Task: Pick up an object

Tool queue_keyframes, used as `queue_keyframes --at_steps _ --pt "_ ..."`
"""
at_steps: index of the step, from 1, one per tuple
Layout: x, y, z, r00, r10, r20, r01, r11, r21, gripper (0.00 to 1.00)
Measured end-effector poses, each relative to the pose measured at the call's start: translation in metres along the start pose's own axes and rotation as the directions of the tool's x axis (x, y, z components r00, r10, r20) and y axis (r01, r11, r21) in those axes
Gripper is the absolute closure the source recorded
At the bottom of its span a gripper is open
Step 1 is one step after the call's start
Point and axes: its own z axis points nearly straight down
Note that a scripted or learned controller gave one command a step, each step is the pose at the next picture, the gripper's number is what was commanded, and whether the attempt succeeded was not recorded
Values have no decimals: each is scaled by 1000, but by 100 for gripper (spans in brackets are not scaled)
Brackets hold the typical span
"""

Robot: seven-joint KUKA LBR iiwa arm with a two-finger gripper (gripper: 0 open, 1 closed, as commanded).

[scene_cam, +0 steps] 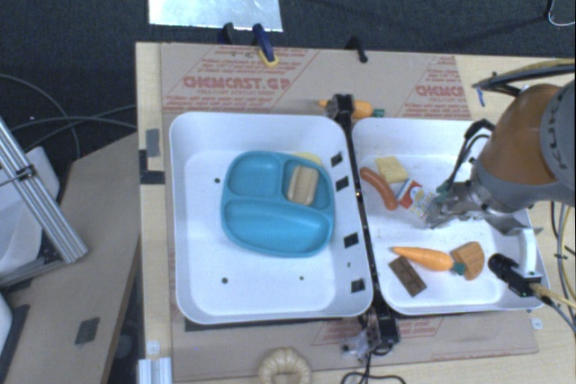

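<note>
**Pincer low in the right bin, toys ringed around it**

Here, camera view from above, at a slant. Two white bins side by side on the table (225, 67). The arm (531, 148) comes in from the right and dips into the right bin (450, 129).

The pincer (441, 209) sits low near the bin's middle, pointing left and down. Its tips are blurred against the white floor; whether it is open or closed, or has anything in it, I cannot tell.

Right bin contents:
- small red-and-white packet (410, 193), just left of the pincer, nearly touching it. Nearest candidate.
- sausage (378, 188), further left, long axis running from upper left to lower right.
- yellow block (391, 168), above the sausage, toward the far wall.
- carrot (423, 258), below the pincer, long axis roughly left to right, tip pointing left.
- tan wedge (469, 260), touching the carrot's thick end.
- dark brown bar (407, 275), near the front wall, lying at a slant.

Left bin (193, 220): blue divided plate (270, 225) with a tan roll (301, 184) in its upper right compartment. Well apart from the pincer.

Judgement: the coming move turns on the packet lying just left of the tips. The carrot is next nearest, and lies across the pincer's reach.
</note>
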Motion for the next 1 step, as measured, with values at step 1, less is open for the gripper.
queue_keyframes --at_steps 1 --pt "2 -8 -55 1000 -3 0 3 1000 -2 100"
